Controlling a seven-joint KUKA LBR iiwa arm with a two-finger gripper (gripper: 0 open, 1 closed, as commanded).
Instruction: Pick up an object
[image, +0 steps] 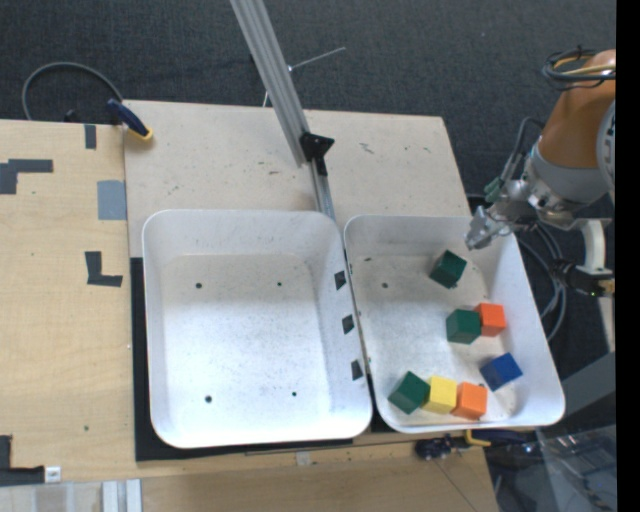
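Observation:
The right bin (535, 330) holds several small blocks. A dark green cube (449, 269) lies near its far side, and a green cube (463, 326) touches an orange cube (491, 318) mid-bin. A blue cube (501, 370) sits further forward. Along the front wall a green block (408, 392), a yellow cube (440, 393) and an orange cube (471, 400) form a row. My gripper (480, 231) hangs over the bin's far right corner, just up and right of the dark green cube, with nothing visible in it.
The left bin (160, 300) stands beside the right one. A slanted metal pole (280, 90) with a black clamp (316, 147) runs down to the divide between them. A cable with a yellow-blue clip (131, 120) lies at the far left.

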